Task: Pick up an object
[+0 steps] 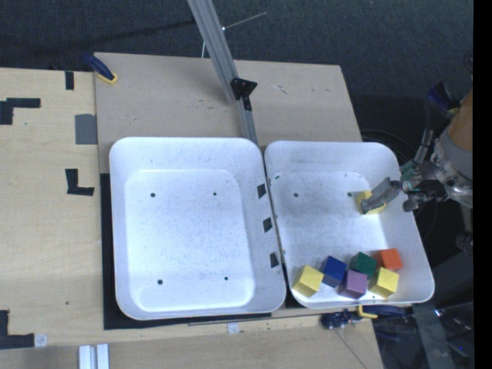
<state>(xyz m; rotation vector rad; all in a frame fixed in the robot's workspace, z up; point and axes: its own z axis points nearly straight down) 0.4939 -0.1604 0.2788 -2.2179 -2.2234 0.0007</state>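
The step in hand looks like closing on one block and lifting it, and doing it well means keeping the fingers square on the block's opposite faces, squeezing firmly before any rise, then lifting straight up so the block does not slip out or catch the bin's right wall. The gripper (374, 198) reaches in from the right over the right bin (323, 156), toward its far right part, with a grey finger slanting down to the left. A yellow block (372, 204) sits right at the fingertip, partly covered by it; whether the fingers are spread or pinching it I cannot tell, since they overlap the block from this angle. The other blocks lie well apart along the bin's near edge: yellow cube (309, 280), blue cube (334, 270), purple cube (356, 283), green cube (364, 264), orange cube (390, 259).
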